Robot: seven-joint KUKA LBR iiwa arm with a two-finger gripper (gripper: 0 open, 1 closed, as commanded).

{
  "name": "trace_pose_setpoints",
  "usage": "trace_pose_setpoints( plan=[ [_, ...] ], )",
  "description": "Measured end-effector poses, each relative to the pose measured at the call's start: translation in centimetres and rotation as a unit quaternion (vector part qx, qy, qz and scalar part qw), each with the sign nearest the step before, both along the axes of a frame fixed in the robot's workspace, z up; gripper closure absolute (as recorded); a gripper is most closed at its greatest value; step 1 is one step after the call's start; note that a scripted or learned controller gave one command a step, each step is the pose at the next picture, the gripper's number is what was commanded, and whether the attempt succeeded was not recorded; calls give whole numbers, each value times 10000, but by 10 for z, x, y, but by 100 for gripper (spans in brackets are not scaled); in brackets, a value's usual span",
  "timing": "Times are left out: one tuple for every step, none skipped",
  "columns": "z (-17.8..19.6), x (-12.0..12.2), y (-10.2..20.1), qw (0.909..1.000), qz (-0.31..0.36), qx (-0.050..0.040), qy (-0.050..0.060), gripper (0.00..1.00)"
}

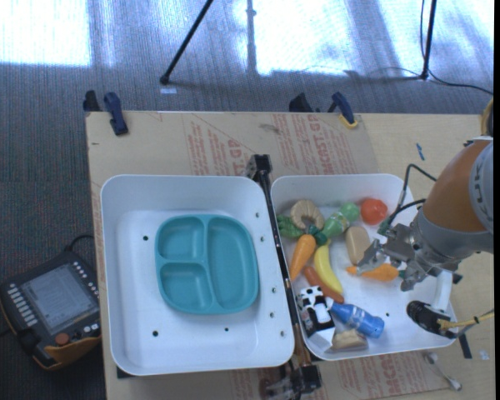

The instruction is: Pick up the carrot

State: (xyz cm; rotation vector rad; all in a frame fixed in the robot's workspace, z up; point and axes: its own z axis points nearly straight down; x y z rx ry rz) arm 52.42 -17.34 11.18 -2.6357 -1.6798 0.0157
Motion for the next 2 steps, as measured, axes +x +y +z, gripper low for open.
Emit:
trace_pose_setpoints(
  plan=[
    [-27,27,32,9856,1691,-3,-56,0],
    [-20,26,32,9856,1692,14,-21,100]
  ],
)
